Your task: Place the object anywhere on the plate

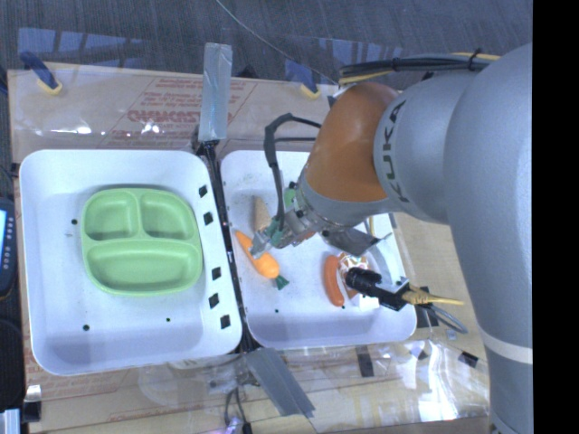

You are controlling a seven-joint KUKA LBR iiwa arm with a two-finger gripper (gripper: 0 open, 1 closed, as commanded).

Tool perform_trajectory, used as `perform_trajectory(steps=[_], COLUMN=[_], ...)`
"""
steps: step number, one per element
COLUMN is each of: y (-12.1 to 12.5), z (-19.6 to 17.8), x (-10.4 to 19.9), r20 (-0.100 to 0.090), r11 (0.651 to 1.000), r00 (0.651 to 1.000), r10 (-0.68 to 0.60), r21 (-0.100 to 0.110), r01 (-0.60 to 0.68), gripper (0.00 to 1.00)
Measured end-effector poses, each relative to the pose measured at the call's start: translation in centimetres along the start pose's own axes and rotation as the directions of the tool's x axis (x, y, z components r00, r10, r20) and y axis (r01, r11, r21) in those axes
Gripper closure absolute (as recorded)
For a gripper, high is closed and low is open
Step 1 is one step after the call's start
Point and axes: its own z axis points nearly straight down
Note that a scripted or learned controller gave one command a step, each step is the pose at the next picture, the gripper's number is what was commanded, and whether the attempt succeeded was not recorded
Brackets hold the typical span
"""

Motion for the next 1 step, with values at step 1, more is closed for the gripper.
perform_trajectory(steps=[1], y=[5.71], z=[-5.82], x=[4.47], r20=[0.005], r11=[1.000], r00=[1.000], r10=[-0.010], r21=[-0.009], r01=[0.010], gripper=[1.00])
